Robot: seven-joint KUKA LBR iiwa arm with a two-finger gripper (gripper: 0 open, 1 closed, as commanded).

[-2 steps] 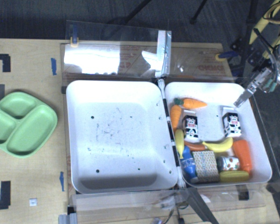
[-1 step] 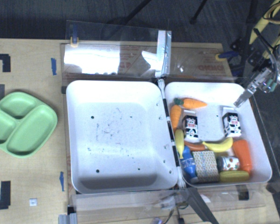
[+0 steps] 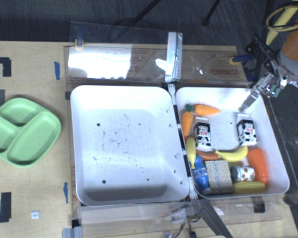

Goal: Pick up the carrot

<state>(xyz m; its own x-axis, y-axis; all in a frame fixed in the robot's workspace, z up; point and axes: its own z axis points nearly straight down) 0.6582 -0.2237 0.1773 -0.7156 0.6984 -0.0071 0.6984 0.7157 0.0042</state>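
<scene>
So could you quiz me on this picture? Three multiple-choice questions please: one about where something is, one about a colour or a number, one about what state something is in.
1. Where does the carrot lie?
A. In the left bin
B. Near the back of the right bin
C. On the green plate

2. How many little cow-patterned cartons are in the right bin?
A. One
B. Two
C. Four

3. What is the gripper doing?
A. Clamped on the banana
B. Resting on the green plate
C. Poised over the back of the right bin with nothing between its fingers

Answers:
1 B: the carrot sits at the far end of the right bin, beside the divider.
2 B: one carton stands mid-bin, another to its right.
3 C: the fingers point down near the back right corner, and the carrot lies apart to their left.
</scene>
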